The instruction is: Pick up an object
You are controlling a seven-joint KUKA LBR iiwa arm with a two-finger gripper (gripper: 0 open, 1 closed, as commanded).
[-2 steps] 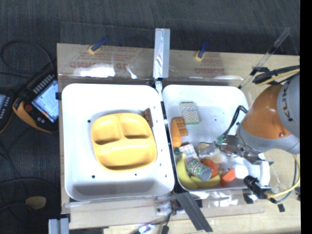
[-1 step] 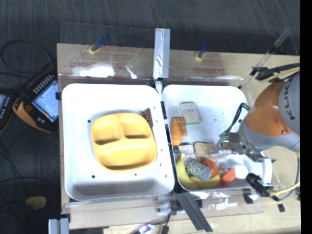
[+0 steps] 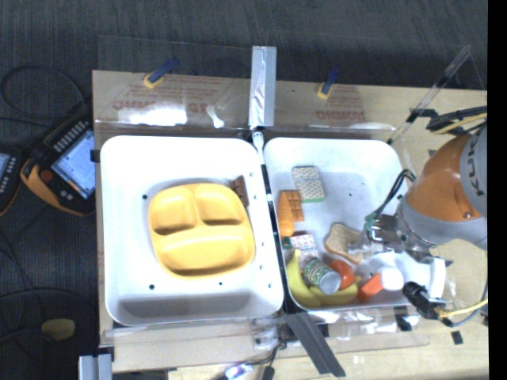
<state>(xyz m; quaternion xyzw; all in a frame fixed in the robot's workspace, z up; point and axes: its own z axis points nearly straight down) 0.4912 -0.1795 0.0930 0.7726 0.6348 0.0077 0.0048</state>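
Robotics lab, test bench set-up. Plywood bench (image 3: 372, 101) on dark carpet (image 3: 238, 14), bearing two white bins (image 3: 119, 212) side by side, split by a metal rail (image 3: 263, 74). Clear sheet (image 3: 174, 105) at the far edge, fixed with blue and yellow clamps (image 3: 161, 72). Industrial arm (image 3: 451, 192), grey with orange band, reaching in from the right, cables (image 3: 444, 117) trailing off it. Orange-edged pendant (image 3: 63, 169) with lit screen lying on the floor at left, black cords (image 3: 32, 77) looping round it. Toy food (image 3: 305, 182) and a yellow tray (image 3: 202, 228) in the bins: props, not a kitchen's stock. Aluminium framing (image 3: 317, 347) along the near edge.
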